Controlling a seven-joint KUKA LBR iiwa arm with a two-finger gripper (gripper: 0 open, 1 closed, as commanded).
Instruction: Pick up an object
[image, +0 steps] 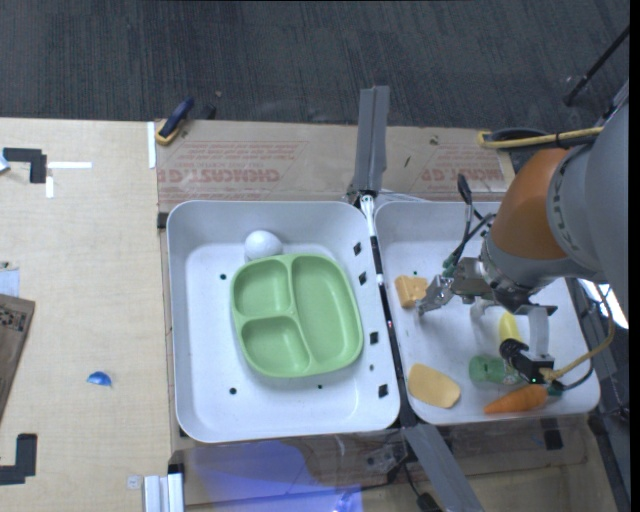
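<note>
The grey arm with its orange band (528, 205) reached in from the right over the right-hand shallow white bin (425, 225). Its two-finger gripper (437, 296) hung low near the left side of that bin, just right of a small yellow-orange block of foam-like stuff (410, 291). The metal fingers (431, 300) were too small and blurred to read, so whether the claw stood wide or narrow could not be told; nothing was seen held between them.

In the same bin, nearer the camera, lay a flat yellow-orange wedge (434, 386). To its right sat a green rounded object (489, 370), and an orange carrot-shaped toy (518, 400) lay against the near right corner. A small yellow piece (509, 326) lay between the wrist and the green object.

The left-hand white bin (200, 330) held a light green plastic plate with three compartments (296, 314), tilted slightly. A white ball (263, 243) rested touching the plate's far left rim.
</note>
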